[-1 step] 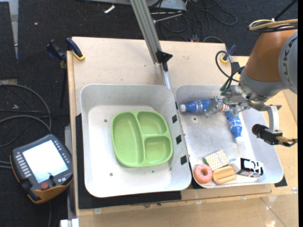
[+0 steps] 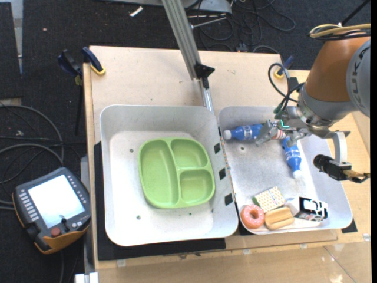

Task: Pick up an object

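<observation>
In the right-hand white bin [image 2: 330, 175], the KUKA arm [image 2: 339, 78] reaches in from the right and holds its gripper [image 2: 278, 128] low over the bin's far end, between two blue bottles. The nearer-to-centre blue bottle [image 2: 244, 132] lies on its side with its white cap pointing toward the left bin, its base end just beside the gripper. The second blue bottle [image 2: 293, 157] lies at a slant just below the wrist, its white end pointing toward the near edge of the bench. Whether either bottle is in contact with the gripper is unclear at this angle, and whether the gripper is open or closed cannot be told; nothing is visibly held.

Along the near rim of the same bin sit four more items, well apart from the gripper: a pink-frosted doughnut [image 2: 253, 216], a tan bread roll [image 2: 279, 218] touching it on the right, a pale speckled square block [image 2: 270, 198] just behind the two, and a small black-and-white object [image 2: 311, 208] toward the near right corner.

The left white bin [image 2: 118, 128] holds a light green divided plate [image 2: 177, 173] with three compartments, lying flat near its middle. A slanted aluminium pole [image 2: 185, 37] crosses the far side of the bench [image 2: 147, 69] and meets it between the bins. A blue-and-yellow clamp [image 2: 88, 61] grips the bench's far left corner, and a teach pendant [image 2: 52, 208] lies on the dark floor to the left.
</observation>
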